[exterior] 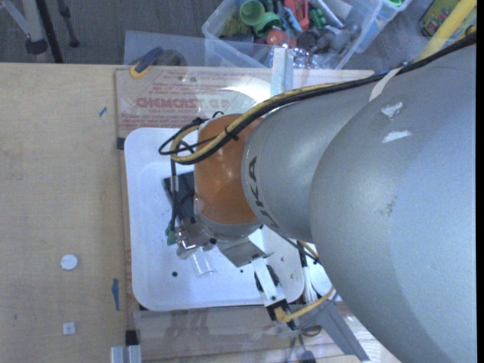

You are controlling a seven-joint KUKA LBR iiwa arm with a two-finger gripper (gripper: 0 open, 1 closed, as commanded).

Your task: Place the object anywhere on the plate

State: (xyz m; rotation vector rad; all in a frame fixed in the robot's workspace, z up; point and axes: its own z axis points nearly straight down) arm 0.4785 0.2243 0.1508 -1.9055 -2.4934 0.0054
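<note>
Filling the right half of the view, nearest the lens, the grey arm (378, 172) is being seen reaching in from the right, with its orange band (223, 176) sitting just above the wrist. Black and yellow cables (189, 146) are being carried along the arm and are looping over the orange band. Below the band, the pincer (198, 259) is being held low over a white bin (147, 225), close to the bin's near edge. How far the pincer is parted cannot be told, since the wrist is hiding most of it. A small pale, see-through piece (202, 264) is being seen right at the tip of the pincer, against the bin floor; whether it is the task's object, part of the tool, or being gripped at all cannot be told. No plate can be made out with certainty under the arm.

On the bare wooden table (53, 165) at the left, a small white disc (69, 262) is lying well apart from the bin. Beyond the table, at the top of the view, a clear plastic tub (227, 29) is being seen filled with coloured toys (287, 6).
</note>
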